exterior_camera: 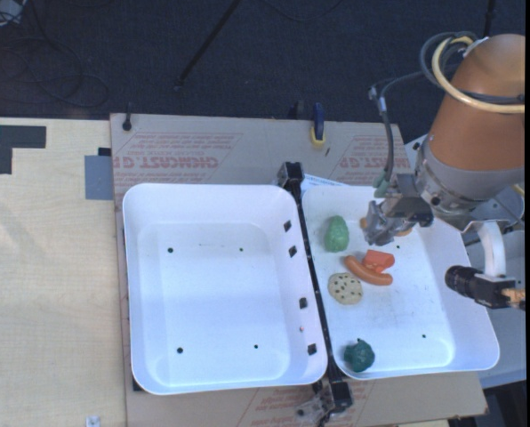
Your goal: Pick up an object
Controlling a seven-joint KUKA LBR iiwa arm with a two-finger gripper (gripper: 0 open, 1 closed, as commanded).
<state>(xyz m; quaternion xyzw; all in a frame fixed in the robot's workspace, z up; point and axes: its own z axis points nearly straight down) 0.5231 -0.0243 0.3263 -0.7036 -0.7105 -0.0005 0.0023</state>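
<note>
The tool (382, 228) is hung low just above the orange-red piece (373, 266), seemingly for a grasp; its opening cannot be told.

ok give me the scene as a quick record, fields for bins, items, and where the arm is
bins: left bin and right bin, side by side
items in right bin: light green piece, orange-red piece, speckled cookie, dark green piece
arm: reaches in from the right, gripper over the right bin's upper part, near the orange-red piece
grasp: cannot tell
</note>
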